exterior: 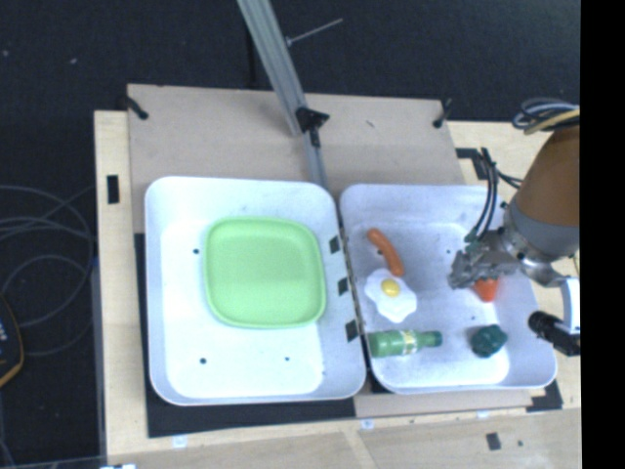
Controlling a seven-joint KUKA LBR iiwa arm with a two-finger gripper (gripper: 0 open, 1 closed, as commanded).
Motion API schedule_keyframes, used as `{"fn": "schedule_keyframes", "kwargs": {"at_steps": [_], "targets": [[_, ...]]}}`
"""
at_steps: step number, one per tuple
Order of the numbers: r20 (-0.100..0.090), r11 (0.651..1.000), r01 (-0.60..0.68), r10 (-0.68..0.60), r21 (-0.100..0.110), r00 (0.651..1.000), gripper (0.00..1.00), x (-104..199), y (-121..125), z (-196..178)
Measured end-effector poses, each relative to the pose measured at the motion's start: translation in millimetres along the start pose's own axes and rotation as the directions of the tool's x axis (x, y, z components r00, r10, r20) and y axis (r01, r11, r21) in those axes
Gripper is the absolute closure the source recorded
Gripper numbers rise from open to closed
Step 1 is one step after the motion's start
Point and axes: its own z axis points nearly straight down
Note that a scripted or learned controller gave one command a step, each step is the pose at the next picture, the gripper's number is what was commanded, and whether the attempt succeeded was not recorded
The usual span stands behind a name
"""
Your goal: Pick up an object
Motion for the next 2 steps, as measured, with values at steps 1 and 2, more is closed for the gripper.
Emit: {"fn": "schedule_keyframes", "kwargs": {"at_steps": [1, 2], "targets": [[0.000, 1.000, 0.000, 0.000, 0.000, 1.000, 1.00, -10, 4, -49], [-0.001, 1.000, 0.001, -0.001, 0.001, 1.000, 1.00, -11, 4, -84]]}}
